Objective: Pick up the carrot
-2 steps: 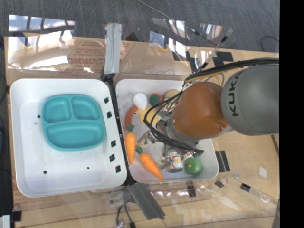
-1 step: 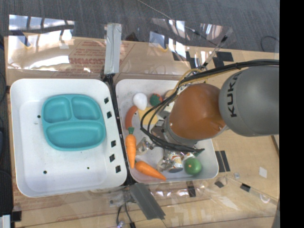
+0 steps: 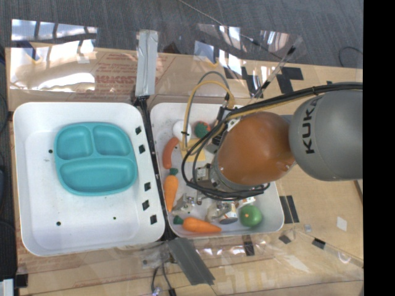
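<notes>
the grey arm's gripper (image 3: 210, 209) hangs low in the right white bin (image 3: 159, 119), placed to reach the food; three orange plastic carrots (image 3: 170, 192) lie along its left and near edges; jaw state: cannot tell.

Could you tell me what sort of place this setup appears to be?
Most likely a robotics lab test bench: a KUKA arm reaches over two taped-down white bins, the right bin holding toy carrots and the left bin a teal divided plate.
</notes>
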`<state>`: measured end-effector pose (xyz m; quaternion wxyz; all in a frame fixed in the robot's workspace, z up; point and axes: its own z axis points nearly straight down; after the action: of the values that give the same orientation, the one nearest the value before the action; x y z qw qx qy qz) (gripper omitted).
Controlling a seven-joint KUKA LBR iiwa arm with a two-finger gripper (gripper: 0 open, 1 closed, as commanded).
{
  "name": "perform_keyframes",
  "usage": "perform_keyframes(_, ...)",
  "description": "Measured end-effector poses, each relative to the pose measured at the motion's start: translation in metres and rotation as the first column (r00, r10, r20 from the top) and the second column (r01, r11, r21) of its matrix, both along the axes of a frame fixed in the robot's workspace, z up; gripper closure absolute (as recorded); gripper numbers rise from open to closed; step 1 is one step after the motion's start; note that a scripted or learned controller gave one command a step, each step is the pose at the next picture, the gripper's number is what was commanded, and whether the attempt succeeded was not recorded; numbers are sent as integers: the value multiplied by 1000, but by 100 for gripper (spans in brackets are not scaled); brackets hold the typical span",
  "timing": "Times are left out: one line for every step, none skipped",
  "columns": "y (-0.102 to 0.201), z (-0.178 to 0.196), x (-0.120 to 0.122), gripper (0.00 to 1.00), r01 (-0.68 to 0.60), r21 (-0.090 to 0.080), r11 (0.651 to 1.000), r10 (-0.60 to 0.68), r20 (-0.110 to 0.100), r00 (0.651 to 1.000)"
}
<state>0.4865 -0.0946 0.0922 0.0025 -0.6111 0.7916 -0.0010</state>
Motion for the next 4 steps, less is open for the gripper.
perform_keyframes(-2,0,-3,0,-510,-2,860,510,2,860)
perform_keyframes(6,-1,39,0,-619,1,785,619,-4,785)
perform_keyframes(-6,-2,9,0,-510,3,860,510,-9,860)
perform_keyframes(-1,4,-3,0,-632,-14,775,632,11,775)
